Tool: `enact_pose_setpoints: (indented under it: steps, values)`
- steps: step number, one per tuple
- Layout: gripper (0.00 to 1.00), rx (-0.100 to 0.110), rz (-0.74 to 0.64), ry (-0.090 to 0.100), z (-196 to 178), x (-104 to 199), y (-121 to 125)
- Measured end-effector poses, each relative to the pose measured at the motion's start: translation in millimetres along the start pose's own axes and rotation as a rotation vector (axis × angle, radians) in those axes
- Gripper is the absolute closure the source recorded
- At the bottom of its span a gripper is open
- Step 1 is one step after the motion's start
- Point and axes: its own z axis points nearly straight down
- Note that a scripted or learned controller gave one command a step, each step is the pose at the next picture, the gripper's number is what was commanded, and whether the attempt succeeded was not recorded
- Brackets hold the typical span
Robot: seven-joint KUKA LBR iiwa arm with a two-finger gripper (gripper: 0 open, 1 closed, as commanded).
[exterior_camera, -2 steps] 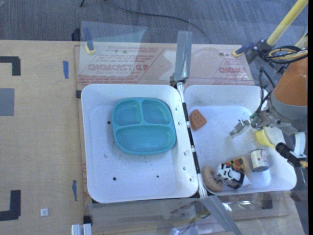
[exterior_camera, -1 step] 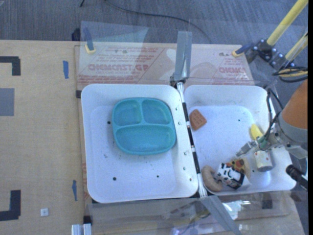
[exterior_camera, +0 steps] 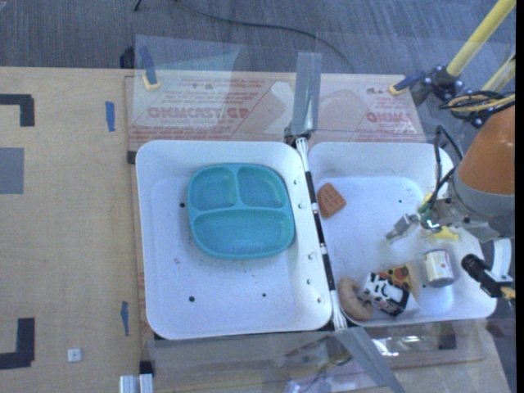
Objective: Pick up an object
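The arm comes in from the right and its claw (exterior_camera: 407,226) hangs low over the right bin (exterior_camera: 364,199), tipped toward bare floor between the cracker (exterior_camera: 331,200) and the clutter. I can't tell how the claw is set. Likely targets sit near the front wall: a small can (exterior_camera: 438,268), a black-and-white packet (exterior_camera: 386,291), a brown ring (exterior_camera: 354,299). The teal plate (exterior_camera: 241,210) lies alone in the left bin (exterior_camera: 164,244), too flat for an easy grab.

bright, even light with soft shadows; slightly blurry, low-resolution picture.
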Motion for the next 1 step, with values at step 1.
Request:
enact_pose_setpoints:
  steps: [1]
  values:
    - [0.00, -0.001, 0.042, 0.004, -1.5, -9.4, -70.7]
